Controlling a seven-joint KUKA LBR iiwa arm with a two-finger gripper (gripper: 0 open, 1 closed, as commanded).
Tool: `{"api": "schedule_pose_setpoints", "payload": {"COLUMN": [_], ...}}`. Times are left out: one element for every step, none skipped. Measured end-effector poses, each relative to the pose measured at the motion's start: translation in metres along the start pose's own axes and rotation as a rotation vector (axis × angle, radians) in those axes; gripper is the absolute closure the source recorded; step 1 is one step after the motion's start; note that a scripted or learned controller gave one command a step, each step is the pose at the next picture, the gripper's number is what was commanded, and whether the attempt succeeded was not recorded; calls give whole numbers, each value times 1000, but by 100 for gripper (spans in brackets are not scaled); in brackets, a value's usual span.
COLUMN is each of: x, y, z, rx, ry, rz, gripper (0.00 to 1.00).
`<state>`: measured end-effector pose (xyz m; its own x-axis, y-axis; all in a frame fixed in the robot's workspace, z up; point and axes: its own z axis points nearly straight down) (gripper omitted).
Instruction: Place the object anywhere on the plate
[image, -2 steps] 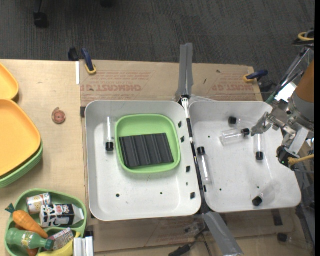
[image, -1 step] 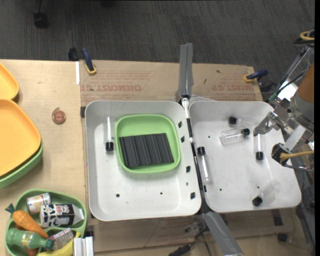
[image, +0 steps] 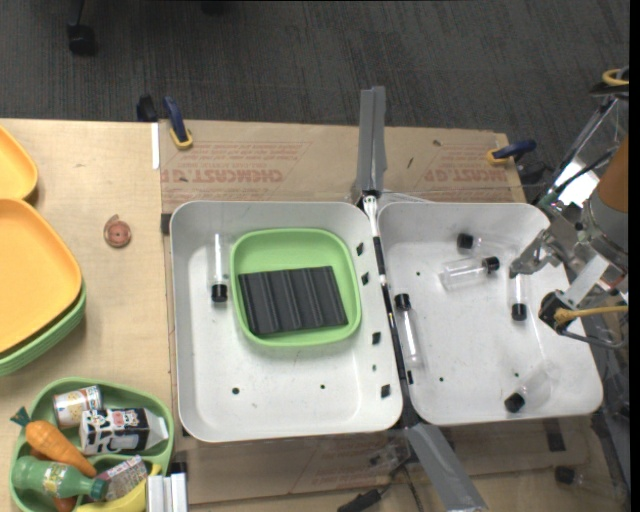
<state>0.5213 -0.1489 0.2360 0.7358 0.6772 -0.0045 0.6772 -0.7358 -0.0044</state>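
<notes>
Camera view is looking down at a slant on two shallow white bins sitting side by side on a cardboard-covered bench. The left bin (image: 190, 400) is holding a green square plate (image: 295, 250), and a dark ribbed rectangular object (image: 296, 300) is lying flat on the plate, roughly centred. A clear vial with a black cap (image: 217, 270) is lying just left of the plate, apart from it.

The right bin (image: 470, 390) is holding several more clear vials with black caps: one (image: 468, 270) lying near the middle top, one small black cap (image: 464, 241) above it, one vial (image: 518, 298) standing toward the right, and one (image: 527, 390) near the lower right corner. Another vial (image: 406, 330) is lying along the seam between the bins.

The gripper (image: 545, 262) is hanging at the right bin's right edge, beneath the grey arm; whether it is spread or closed cannot be told, and nothing is showing in its grasp.

Off to the left, orange plates (image: 35, 270) are stacked on the table, and a green bowl (image: 160, 425) of toy food is sitting at the lower left.
</notes>
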Motion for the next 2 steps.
{"api": "schedule_pose_setpoints", "payload": {"x": [-4,-16], "y": [-27,-10], "z": [-14,7], "rx": [0,1], "ry": [1,-1], "rz": [99,340], "gripper": [0,0]}}
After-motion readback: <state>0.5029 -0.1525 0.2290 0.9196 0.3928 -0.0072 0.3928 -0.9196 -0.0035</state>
